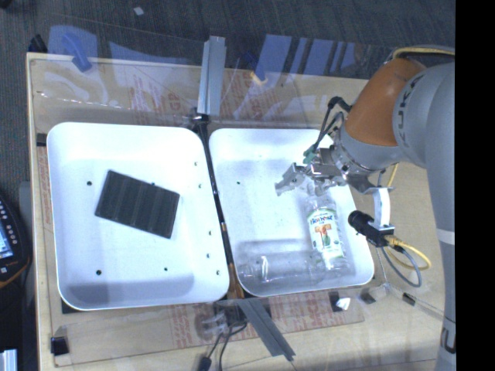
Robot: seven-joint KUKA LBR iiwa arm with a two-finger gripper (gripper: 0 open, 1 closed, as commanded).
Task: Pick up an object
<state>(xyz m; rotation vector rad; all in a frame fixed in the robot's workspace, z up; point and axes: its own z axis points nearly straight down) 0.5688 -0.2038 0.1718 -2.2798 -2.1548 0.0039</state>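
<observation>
This looks like a robotics lab or test cell, not a home or shop. A grey industrial arm point(421, 107) with an orange band reaches over a pale wooden tabletop point(108, 79) that carries two shallow white bins point(54, 207) set side by side, parted by a metal rail point(210, 76) and fixed with brackets, while loose cables point(406, 257) trail along the right edge. A clear shield point(155, 60) stands along the far edge of the tabletop, dark carpet point(232, 6) covers the floor beyond it, and part of a handheld control unit point(9, 238) shows at the left.
</observation>
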